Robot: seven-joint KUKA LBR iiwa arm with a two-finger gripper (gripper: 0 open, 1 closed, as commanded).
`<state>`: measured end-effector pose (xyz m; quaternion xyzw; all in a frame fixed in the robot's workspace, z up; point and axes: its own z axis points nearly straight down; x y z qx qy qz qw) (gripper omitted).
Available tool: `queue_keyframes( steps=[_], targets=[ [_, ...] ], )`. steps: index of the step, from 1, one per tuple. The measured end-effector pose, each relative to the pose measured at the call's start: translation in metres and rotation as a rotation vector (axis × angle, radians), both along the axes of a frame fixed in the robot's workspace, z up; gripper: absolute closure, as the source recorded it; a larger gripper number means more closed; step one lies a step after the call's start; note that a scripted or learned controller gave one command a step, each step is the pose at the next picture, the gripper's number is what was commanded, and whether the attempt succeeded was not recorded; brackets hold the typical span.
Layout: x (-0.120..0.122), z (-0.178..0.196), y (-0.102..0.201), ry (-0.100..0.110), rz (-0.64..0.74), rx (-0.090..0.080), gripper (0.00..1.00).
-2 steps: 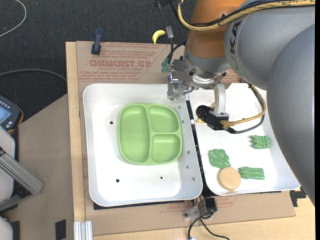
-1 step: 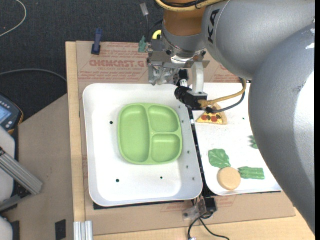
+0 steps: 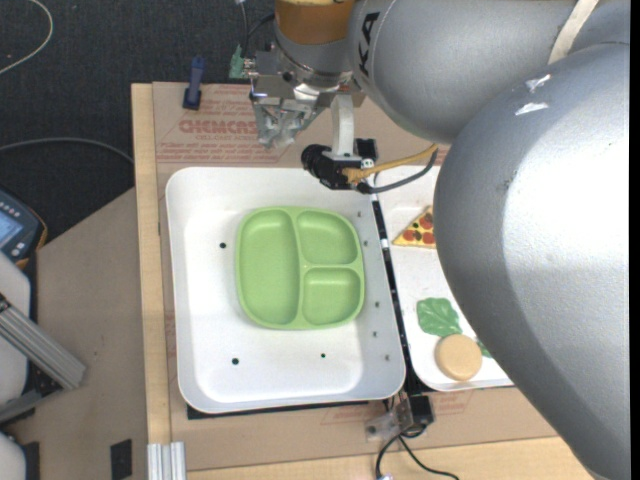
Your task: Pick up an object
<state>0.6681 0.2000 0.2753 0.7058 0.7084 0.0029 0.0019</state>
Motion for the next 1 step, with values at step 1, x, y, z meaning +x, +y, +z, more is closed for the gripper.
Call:
queue_keyframes(
  steps=[1],
  targets=[
    [-0.0018, 0.2121, 0.0257, -0.015, 0.000, 0.005, 1.00]
  ],
)
